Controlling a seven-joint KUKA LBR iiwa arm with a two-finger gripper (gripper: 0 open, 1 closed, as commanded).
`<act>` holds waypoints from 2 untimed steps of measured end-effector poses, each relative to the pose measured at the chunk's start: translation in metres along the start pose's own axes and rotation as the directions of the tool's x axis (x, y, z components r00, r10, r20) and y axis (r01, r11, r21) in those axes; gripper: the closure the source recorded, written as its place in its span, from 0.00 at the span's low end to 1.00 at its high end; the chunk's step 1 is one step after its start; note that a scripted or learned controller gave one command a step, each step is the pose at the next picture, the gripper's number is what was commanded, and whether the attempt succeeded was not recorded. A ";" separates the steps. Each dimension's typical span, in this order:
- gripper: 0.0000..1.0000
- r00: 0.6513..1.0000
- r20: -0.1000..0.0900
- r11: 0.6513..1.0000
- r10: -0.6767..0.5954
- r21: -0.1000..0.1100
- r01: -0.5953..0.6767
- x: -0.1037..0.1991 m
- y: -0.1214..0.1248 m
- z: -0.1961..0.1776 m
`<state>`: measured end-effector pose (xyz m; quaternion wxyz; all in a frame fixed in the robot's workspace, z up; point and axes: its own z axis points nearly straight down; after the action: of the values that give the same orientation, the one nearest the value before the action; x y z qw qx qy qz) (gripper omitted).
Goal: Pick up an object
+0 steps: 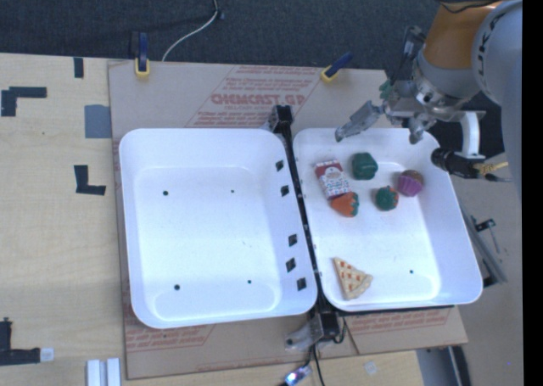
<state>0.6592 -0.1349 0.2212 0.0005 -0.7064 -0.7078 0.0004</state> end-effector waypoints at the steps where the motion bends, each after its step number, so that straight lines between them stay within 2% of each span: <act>1: 0.00 1.000 -0.003 1.000 0.002 0.016 -0.002 0.012 -0.057 0.139; 2: 1.00 1.000 0.000 1.000 0.000 0.002 0.000 0.011 -0.051 0.120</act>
<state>0.6076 -0.1238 0.1013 0.0013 -0.7063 -0.7079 0.0009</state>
